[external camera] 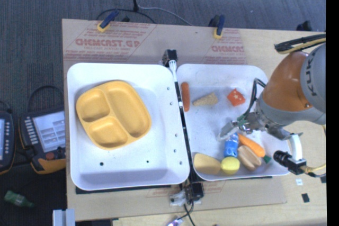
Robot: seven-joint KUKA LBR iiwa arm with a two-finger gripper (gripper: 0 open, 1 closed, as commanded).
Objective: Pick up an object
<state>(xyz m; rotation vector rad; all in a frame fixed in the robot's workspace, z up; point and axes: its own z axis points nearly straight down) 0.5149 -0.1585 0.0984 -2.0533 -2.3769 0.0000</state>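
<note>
The right bin (pixel 212 71) holds several toy foods. An orange sausage (pixel 184 96) lies along its left wall, with a tan bread piece (pixel 205 99) and a red block (pixel 236 97) beside it. At the front sit a blue bottle (pixel 231 145), a carrot (pixel 250 144), a brown bun (pixel 249 157), a yellow ball (pixel 230 165) and a pale yellow piece (pixel 206 163). My gripper (pixel 235 127) hangs low over the bin just above the blue bottle, open, with nothing between its fingers.
The left bin (pixel 159 166) holds a yellow divided plate (pixel 112 113). The arm's orange band (pixel 288 84) covers the right bin's right side. A divider (pixel 180 114) runs between the bins. Two clamps (pixel 217 26) stand at the bench's far edge.
</note>
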